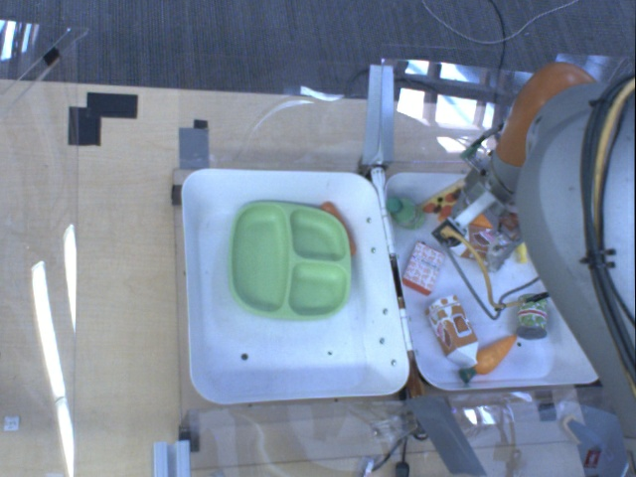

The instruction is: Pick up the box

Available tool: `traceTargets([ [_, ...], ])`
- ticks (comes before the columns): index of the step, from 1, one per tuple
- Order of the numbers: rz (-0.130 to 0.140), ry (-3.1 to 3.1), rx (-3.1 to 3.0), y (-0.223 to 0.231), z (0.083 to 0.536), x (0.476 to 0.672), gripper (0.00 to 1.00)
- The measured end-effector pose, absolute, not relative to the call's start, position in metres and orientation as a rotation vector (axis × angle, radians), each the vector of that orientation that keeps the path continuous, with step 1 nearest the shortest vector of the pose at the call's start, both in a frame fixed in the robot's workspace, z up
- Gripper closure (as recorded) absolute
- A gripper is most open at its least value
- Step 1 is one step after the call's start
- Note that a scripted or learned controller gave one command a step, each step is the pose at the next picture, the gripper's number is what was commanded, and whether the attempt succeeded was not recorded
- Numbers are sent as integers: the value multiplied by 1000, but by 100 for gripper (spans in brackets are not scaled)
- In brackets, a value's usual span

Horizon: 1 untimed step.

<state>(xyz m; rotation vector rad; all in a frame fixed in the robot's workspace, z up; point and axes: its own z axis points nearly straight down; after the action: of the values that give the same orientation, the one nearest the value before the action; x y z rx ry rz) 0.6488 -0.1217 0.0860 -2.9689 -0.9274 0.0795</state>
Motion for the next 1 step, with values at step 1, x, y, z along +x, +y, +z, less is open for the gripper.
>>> traceTargets([
  [1, 81, -944, -2964, -120, 96, 649, 100],
])
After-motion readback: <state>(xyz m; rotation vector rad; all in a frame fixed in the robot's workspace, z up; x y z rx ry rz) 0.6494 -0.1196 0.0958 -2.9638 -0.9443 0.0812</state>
